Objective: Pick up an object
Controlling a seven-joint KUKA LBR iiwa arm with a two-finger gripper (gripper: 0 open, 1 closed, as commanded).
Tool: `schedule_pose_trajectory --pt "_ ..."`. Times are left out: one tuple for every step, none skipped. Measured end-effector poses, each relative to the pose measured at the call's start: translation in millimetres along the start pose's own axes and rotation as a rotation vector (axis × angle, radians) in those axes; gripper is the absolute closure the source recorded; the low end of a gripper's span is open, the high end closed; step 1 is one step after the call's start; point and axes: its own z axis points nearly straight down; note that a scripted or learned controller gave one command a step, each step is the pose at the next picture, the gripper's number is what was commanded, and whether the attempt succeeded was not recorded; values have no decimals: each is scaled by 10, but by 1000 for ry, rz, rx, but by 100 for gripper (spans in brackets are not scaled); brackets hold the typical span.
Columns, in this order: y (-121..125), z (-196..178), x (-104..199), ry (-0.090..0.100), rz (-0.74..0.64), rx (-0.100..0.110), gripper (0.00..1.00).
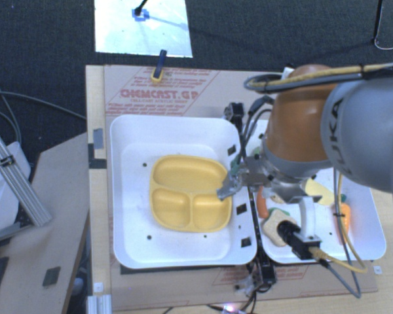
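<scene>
The grey arm with its orange band (pixel 295 120) reaches in from three o'clock and hangs over the seam between the two shallow white bins. Its gripper (pixel 228 187) sits low at the three o'clock rim of the yellow plastic divided plate (pixel 187 191), which lies flat in the middle of the left white bin (pixel 134 241). The metal fingers (pixel 226 190) appear to be touching or just above that rim, but the view is too small and blurred there to show whether they are released or clenched, so I cannot tell.

The plate rests squarely on the bin floor, level, with no edge raised, so by my judgement nothing is lifted yet. The task looks to be in its approach or grasping stage: the tool is at a candidate object, and the closing, the lift and any proof of a hold remain to be done.

The right white bin (pixel 373 241), toward four o'clock of the plate, carries other candidates: an orange carrot-shaped toy (pixel 262 205) just beside the dividing wall, a tan slice-of-bread-shaped piece (pixel 272 227) below it, and another small orange item (pixel 344 216) farther toward three o'clock, partly hidden by the arm. All lie in that bin, apart from the tool. Both bins stand on a cardboard sheet (pixel 164 90) on the desk.
</scene>
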Motion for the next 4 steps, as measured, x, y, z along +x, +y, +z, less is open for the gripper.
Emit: schedule_pose_trajectory --pt "17 -1408 -116 3 4 -29 0" --pt "5 -7 74 -2 8 -2 0" --pt "16 -1921 443 7 0 -34 0" --pt "1 -381 821 -3 6 1 0"
